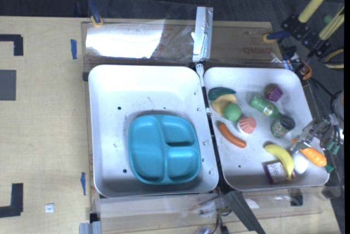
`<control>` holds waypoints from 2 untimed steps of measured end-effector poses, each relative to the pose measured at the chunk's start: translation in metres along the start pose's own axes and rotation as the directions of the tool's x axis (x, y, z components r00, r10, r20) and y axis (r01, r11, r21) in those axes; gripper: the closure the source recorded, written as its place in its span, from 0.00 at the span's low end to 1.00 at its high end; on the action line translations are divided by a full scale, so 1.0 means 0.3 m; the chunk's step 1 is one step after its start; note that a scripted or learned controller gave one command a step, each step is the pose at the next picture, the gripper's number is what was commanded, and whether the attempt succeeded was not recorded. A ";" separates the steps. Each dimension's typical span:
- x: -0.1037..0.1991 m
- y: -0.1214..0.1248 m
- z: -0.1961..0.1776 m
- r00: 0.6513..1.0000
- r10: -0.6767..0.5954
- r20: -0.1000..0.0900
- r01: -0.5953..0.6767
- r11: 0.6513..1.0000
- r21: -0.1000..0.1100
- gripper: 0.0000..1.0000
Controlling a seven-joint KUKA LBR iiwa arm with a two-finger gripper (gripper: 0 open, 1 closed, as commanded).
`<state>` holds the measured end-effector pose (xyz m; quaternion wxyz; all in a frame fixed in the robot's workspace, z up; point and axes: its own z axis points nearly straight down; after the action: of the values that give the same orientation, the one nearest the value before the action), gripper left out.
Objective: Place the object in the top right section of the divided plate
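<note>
Two white bins sit side by side on the tabletop (38, 118). In the left bin (104, 91) lies a blue divided plate (163, 148), with one long section along its left side and two smaller ones stacked on its right; all three sections look bare.

The right bin (249, 170) holds a scatter of toy food. Near its upper left are a dark green piece (221, 92), a yellow piece (221, 101) and a green ball (233, 112), all bunched together. Just beside them lies a pink and white piece (247, 124), and below that an orange sausage (232, 134) set at a slant. A green bottle (263, 106) and a purple piece (273, 92) are toward the top, with a dark jar (282, 126) under them. A banana (280, 156) rests near the lower right, touching a small purple box (275, 171) and a white egg (300, 165).

At the bin's right rim, the end effector (314, 137) hangs just above an orange carrot (314, 156). Whether its fingers are apart or closed cannot be told, and nothing can be seen between them.
</note>
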<state>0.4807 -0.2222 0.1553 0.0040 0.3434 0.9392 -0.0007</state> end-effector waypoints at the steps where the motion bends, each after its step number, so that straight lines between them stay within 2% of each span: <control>1: -0.040 0.124 0.097 1.000 0.014 -0.003 -0.014 1.000 -0.001 1.00; 2: 0.125 0.148 0.046 0.992 -0.125 -0.005 0.125 0.992 -0.001 1.00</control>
<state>0.4807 -0.1642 0.1414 0.0016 0.2841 0.9588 0.0004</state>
